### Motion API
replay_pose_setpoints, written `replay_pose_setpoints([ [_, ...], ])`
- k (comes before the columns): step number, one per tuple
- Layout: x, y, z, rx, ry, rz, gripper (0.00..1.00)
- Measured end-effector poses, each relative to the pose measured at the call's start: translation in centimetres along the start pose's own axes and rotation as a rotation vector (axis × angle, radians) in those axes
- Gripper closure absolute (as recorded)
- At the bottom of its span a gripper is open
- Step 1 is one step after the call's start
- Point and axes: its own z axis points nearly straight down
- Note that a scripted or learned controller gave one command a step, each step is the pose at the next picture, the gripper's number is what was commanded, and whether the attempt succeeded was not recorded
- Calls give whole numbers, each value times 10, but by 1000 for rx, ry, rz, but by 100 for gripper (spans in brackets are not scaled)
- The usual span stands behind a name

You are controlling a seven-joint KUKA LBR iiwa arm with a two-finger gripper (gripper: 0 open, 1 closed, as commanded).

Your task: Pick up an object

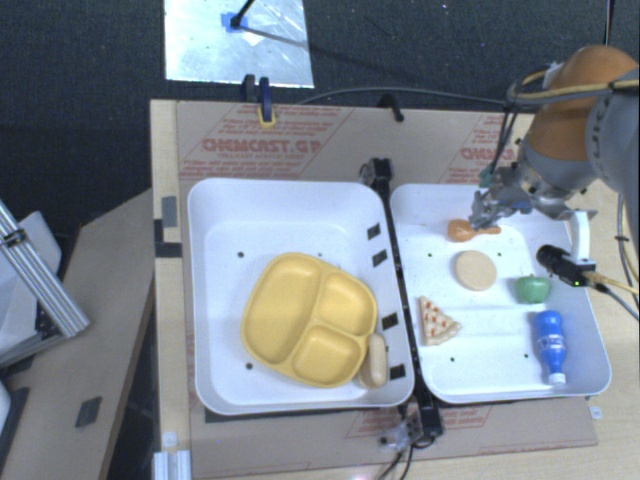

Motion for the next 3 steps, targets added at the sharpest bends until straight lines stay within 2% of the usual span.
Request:
replay_pose_setpoints([
  [1,-9,2,-61,-1,-1,2,100],
  [2,-9,4,-70,3,0,0,100],
  [3,34,-8,-71,6,2,-4,100],
])
